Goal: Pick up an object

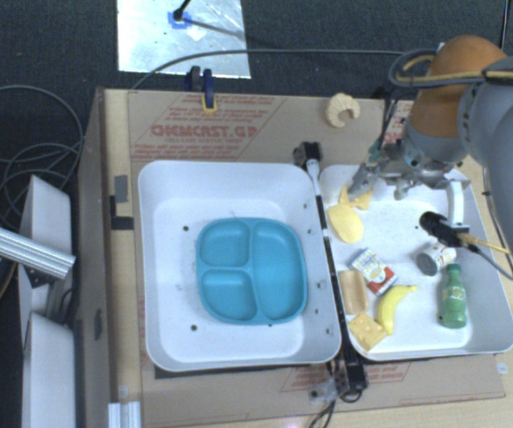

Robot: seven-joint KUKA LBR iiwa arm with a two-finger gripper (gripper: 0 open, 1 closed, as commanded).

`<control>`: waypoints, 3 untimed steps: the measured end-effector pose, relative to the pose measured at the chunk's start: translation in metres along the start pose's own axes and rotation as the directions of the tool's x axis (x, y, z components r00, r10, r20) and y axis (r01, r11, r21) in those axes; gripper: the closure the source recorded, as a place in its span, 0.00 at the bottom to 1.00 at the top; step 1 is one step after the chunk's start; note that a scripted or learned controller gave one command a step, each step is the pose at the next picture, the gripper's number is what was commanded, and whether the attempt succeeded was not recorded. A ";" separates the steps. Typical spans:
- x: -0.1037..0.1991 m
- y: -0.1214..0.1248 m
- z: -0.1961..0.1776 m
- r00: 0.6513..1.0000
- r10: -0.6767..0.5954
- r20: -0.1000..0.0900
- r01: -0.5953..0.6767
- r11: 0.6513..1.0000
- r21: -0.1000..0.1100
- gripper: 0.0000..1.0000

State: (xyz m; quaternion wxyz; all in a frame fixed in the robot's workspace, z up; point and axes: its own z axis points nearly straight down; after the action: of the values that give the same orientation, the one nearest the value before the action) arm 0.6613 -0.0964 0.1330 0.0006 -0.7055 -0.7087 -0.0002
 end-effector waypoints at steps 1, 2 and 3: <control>0.005 0.008 0.048 1.000 -0.001 0.001 0.001 1.000 -0.004 0.00; 0.003 0.005 0.039 1.000 -0.002 0.002 0.002 1.000 0.012 1.00; 0.003 0.005 0.039 1.000 -0.003 0.003 0.003 1.000 0.012 0.00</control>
State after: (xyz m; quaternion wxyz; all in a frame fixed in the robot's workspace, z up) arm 0.6666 -0.0938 0.0943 0.0040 -0.7045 -0.7097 0.0051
